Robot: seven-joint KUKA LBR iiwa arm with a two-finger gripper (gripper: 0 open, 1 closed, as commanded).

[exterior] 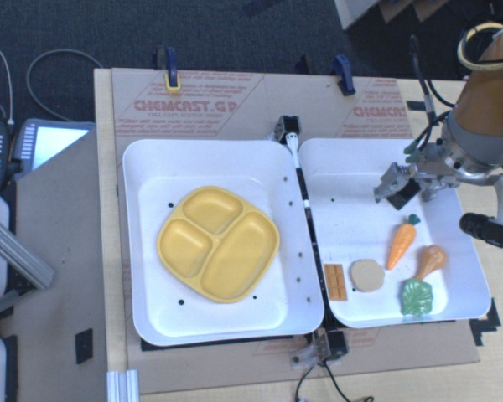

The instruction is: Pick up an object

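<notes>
Camera view, end effector grip state unclear, over right bin's bare floor, carrot near front edge.

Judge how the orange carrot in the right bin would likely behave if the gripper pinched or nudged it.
The carrot looks like a moulded toy, so probably stiff and light. Its tapered, rounded body may slip out of a pinch near the narrow end, and could roll sideways if nudged. It lies apart from the gripper, with the drumstick-shaped toy close beside it, which a push might bump.
</notes>
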